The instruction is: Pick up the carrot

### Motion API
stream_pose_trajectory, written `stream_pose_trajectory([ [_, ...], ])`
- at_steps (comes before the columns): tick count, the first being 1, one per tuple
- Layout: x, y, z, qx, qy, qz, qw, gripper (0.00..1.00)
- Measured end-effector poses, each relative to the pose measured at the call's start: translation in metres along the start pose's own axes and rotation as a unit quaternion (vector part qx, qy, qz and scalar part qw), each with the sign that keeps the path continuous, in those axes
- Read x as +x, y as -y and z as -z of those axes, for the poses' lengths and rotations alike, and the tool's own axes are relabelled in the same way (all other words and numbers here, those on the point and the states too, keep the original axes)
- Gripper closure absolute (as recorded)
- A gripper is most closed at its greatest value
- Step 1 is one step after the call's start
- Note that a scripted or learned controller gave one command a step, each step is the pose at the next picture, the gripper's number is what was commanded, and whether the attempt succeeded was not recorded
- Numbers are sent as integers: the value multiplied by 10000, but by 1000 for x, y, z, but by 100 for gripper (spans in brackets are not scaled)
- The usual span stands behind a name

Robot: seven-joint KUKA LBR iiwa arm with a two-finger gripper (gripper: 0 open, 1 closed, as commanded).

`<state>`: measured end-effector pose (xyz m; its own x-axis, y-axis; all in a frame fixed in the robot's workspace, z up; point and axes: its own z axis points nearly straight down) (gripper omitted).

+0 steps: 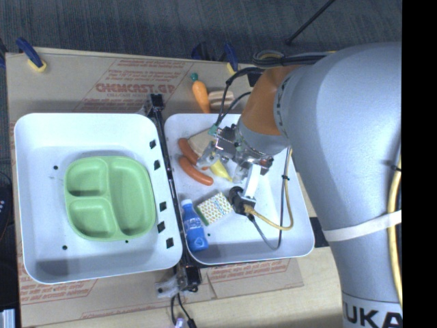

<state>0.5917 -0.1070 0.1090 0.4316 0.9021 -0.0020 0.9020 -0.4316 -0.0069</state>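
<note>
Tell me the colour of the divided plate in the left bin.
Light green; the divided plate shows plainly in the camera view, lying in the left bin.

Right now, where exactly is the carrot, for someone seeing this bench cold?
Find the right-hand white bin, the one the gripper is in. The carrot lies outside it, on the cardboard just beyond its far rim. It is orange with a small green top, unlike the two reddish sausages inside the bin.
</note>
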Motion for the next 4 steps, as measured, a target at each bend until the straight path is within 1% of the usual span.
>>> stream_pose_trajectory([
  [1,62,-41,196,-33,-10,443,9990,0],
  [2,98,-23,159,1,-2,-1220,9925,0],
  [3,36,-19,236,-17,-9,-1263,9920,0],
  [4,62,-19,162,7,-4,-2914,9566,0],
])
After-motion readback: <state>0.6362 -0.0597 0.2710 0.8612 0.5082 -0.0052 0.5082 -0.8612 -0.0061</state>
